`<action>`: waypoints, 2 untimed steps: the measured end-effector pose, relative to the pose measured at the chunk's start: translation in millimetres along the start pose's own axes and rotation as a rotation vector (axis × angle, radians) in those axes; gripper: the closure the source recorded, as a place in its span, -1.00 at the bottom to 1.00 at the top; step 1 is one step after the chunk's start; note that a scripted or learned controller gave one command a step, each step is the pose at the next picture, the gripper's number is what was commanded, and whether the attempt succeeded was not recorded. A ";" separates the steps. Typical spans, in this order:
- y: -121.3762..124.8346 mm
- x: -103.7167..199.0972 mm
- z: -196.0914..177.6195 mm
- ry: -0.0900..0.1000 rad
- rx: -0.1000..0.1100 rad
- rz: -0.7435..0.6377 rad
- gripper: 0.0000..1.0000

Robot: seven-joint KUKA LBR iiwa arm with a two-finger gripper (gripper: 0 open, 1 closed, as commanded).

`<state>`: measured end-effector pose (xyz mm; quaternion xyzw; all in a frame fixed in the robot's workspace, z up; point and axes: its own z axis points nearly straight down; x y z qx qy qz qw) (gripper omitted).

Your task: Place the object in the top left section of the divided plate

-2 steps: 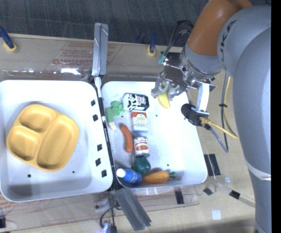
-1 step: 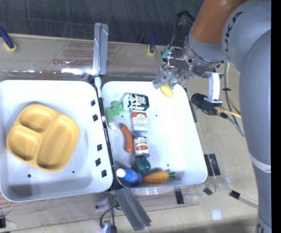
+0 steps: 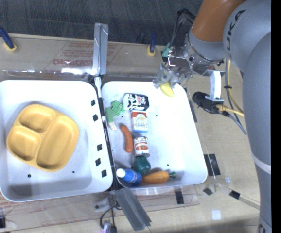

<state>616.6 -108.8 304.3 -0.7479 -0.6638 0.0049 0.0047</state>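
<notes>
A yellow divided plate [image 3: 43, 135] lies in the left bin [image 3: 4, 178], with three sections. My gripper [image 3: 166, 84] hangs over the far edge of the right bin [image 3: 194, 144], shut on a small yellow object [image 3: 166, 89] that looks like a toy banana and pokes out below the fingers. The arm with its orange band [image 3: 220, 4] reaches in from the upper right. The plate is well to the left of the gripper, across the divider between the bins.
The right bin holds a cow-print carton [image 3: 135, 101], a green leafy toy [image 3: 114, 111], a small milk carton [image 3: 139, 121], a sausage [image 3: 126, 138], a can [image 3: 141, 146], a dark green item [image 3: 142, 164], a blue bottle [image 3: 129, 176] and a carrot [image 3: 156, 177].
</notes>
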 end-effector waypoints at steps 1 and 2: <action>-2.9 95.5 -5.7 0.000 -0.006 -0.021 1.00; -18.1 162.8 41.7 0.000 -0.004 -0.152 1.00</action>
